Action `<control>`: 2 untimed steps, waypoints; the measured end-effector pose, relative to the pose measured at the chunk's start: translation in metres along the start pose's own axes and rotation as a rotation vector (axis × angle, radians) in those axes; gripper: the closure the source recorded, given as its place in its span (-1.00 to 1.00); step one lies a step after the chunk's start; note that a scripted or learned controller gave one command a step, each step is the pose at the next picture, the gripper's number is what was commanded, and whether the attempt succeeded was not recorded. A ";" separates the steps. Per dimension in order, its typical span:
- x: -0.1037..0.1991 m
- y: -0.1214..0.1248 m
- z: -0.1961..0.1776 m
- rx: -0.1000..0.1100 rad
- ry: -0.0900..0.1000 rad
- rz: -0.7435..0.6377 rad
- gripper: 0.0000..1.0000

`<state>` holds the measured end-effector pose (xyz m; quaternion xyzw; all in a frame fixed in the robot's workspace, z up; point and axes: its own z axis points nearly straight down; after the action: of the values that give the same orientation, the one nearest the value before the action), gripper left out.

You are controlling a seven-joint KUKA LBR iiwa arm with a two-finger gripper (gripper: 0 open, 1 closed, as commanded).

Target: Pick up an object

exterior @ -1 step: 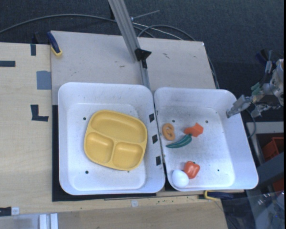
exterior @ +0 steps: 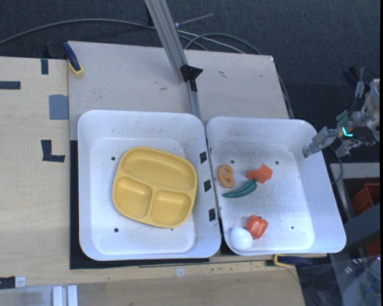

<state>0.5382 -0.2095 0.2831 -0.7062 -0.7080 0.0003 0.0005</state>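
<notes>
The right bin (exterior: 319,190) holds several small toy foods. An orange round slice (exterior: 226,176) lies near its left wall, with a green pod (exterior: 241,189) just to its right and an orange-red piece (exterior: 261,173) above the pod. A red pepper (exterior: 256,225) and a white egg (exterior: 241,238) lie close together at the bin's front edge. My gripper (exterior: 335,140) hangs over the right bin's upper right rim, well to the right of the foods, with nothing visibly in it.
The left bin (exterior: 96,171) holds a yellow divided plate (exterior: 154,187). A slanted metal pole (exterior: 169,34) runs down to the seam between the bins. Cables lie on the dark floor behind the bench.
</notes>
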 end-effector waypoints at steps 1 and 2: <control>0.003 -0.005 0.064 0.006 0.001 0.001 -1.00; 0.009 0.002 0.112 0.005 0.001 0.000 -1.00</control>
<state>0.5396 -0.2005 0.1707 -0.7062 -0.7080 0.0019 0.0028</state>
